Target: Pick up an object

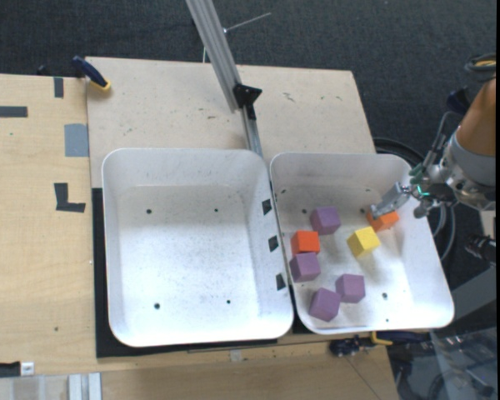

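Grey arm (473, 158), orange band (483, 119) above wrist, slim metallic pincer (387, 205).

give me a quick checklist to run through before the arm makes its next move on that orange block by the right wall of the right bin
1. End effector over the right bin: ok, it sits at the orange block.
2. Block actually held: cannot tell; the tip meets the block, but a grip is not visible.
3. Room around the target: ok, the yellow block lies apart from it, lower left.
4. Wall clearance: not ok, the target lies close to the bin's right wall.
5. Other blocks out of the path: ok, the four purple ones and the second orange block lie further left.
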